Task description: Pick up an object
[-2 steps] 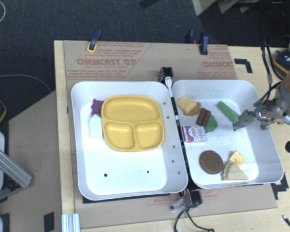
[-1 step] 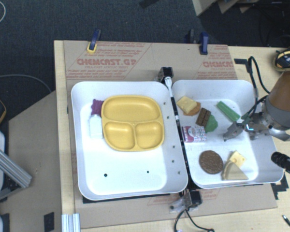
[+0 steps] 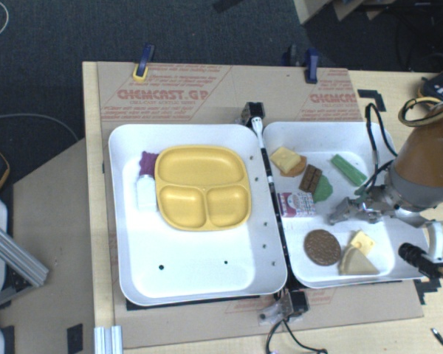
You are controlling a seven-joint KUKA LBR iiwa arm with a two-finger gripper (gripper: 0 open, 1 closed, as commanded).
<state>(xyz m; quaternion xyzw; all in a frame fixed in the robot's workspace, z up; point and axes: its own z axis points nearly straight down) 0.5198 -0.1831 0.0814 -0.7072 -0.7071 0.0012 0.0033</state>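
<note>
We saw the arm [image 3: 421, 161] reach in from the right over the right bin [image 3: 280, 135], its gripper [image 3: 343, 211] hanging low above the bin's middle, just right of a small pink-and-white packet [image 3: 295, 203]. The fingers [image 3: 338, 214] looked spread, with bare bin floor between them and nothing held, though at this slant we could not be fully sure of the gap. Around the gripper lay the loose objects: a tan bread-like piece [image 3: 286, 161] near the bin's upper left, a dark brown bar [image 3: 310, 178] just beside it, a green rounded piece [image 3: 323, 189] touching the bar's lower end, and a long green block [image 3: 348, 169] further right. Nearer the front sat a round brown cookie [image 3: 323, 247], with a pale yellow wedge [image 3: 360, 260] and a small yellow cube [image 3: 362, 240] just to its right. In the left bin [image 3: 125, 198] a yellow divided tray [image 3: 202, 186] rested beside a white bottle with a purple cap [image 3: 145, 183].
</note>
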